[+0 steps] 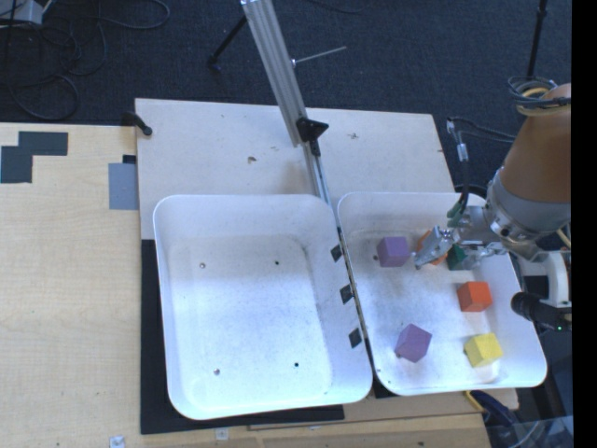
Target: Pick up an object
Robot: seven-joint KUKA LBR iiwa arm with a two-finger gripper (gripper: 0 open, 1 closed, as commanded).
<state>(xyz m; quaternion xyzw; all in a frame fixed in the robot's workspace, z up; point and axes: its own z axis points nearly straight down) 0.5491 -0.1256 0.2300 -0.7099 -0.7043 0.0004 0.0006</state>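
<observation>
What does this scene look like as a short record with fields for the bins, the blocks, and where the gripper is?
left bin: white, shallow
right bin: white, holds all the blocks
blocks: purple block near gripper; second purple block nearer front; orange block; yellow block
gripper: low over the right bin, beside the first purple block
grasp: cannot tell

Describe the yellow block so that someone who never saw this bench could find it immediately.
Look at the right-hand shallow white bin of the two on the bench. The small yellow cube lies near that bin's front right corner, the corner nearest the camera. An orange cube sits just behind it and a purple cube to its left; it is the one yellow piece there.
</observation>
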